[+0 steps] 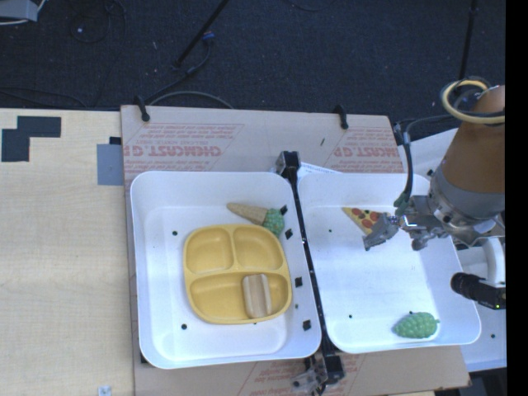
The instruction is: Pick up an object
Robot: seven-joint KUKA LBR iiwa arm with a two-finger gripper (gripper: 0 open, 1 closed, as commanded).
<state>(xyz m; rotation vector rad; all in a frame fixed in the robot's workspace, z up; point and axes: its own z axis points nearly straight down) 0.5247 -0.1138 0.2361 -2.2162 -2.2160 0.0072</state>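
Two bins sit side by side on the desk (58,262). In the left bin (157,221), a divided plate (216,258) holds a hot dog (256,294), an ice cream cone (257,214) just behind it. In the right bin (363,320), a pizza slice (363,217) lies far, a bunch of grapes (416,325) near right, the hand (381,234) beside the pizza slice.

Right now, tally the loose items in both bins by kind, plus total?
Yellow divided plate: 1
Hot dog on the plate: 1
Ice cream cone: 1
Pizza slice: 1
Green bumpy item: 1
Total: 5
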